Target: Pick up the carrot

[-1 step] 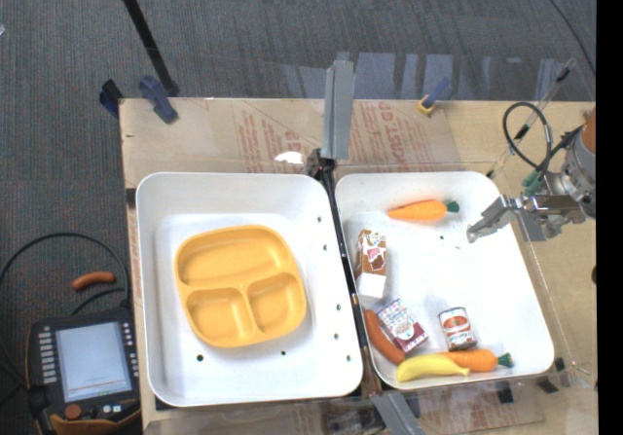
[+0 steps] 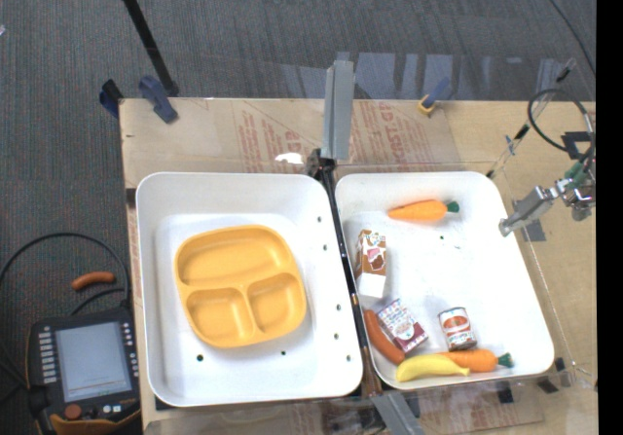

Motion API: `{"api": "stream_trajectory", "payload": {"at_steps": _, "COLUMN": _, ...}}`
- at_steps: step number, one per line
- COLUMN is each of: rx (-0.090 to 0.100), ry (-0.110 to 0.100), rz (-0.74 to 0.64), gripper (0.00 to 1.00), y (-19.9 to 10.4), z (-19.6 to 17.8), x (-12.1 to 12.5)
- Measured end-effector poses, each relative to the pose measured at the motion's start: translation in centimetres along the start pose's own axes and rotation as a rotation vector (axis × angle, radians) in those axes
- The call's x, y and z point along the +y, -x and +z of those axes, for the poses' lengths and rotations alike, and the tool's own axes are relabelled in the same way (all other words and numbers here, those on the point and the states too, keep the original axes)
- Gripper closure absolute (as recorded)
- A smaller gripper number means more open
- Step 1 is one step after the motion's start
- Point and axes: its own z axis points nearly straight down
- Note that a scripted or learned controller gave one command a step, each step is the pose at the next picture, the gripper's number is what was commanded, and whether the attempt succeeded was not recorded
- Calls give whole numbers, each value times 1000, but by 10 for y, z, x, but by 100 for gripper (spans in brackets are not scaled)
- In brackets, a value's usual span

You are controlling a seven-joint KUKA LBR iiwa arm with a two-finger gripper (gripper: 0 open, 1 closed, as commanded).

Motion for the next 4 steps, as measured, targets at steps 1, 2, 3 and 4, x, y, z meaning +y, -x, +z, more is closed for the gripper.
{"api": "stream_trajectory", "payload": {"at_steps": 1, "rx": 1, "ry": 0, "rz": -164, "gripper": 0, "y": 3, "z": 97, "x": 23}}
{"api": "stream_trajectory", "payload": {"at_steps": 2, "rx": 1, "ry": -1, "rz": -177, "gripper": 0, "y": -38, "z": 181, "x": 81}}
{"api": "stream_trajectory", "payload": {"at_steps": 3, "rx": 1, "ry": -1, "rz": -153, "gripper": 0, "y": -64, "z": 228, "x": 119}}
{"api": "stream_trajectory", "payload": {"at_steps": 4, "rx": 1, "ry": -1, "rz": -154, "gripper": 100, "y": -64, "z": 218, "x": 119}}
